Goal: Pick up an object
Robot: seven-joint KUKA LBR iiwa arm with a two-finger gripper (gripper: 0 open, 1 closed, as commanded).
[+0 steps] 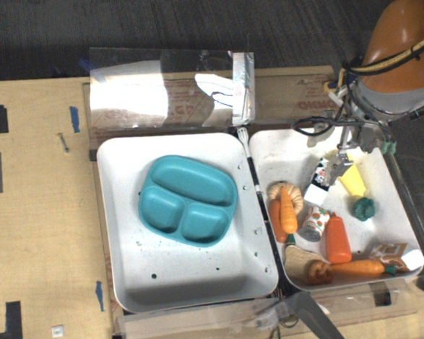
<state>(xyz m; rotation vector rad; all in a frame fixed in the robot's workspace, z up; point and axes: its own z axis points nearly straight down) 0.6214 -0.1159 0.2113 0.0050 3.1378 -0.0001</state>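
Since the arm comes in from the right, start there: the gripper (340, 165) hangs over the upper part of the right bin (395, 181), but I honestly can't tell how it's set, too much cable and blur around it. Just beside it sits a yellow block (352, 181), with a small black-and-white box (319, 180) on its other side. A teal lumpy toy (363, 207) lies just below the yellow block. Further down, an orange bottle (338, 239) stands on a roughly up-down axis, cap end pointing toward the top of the bin, with a small printed can (314, 223) touching its left side. A carrot (286, 209) by the left wall runs up-down too. Another long carrot (355, 269) lies left-right along the bottom wall. The left bin (132, 265) holds a teal divided tray (188, 198). Both bins sit on a tan worktop (34, 214).
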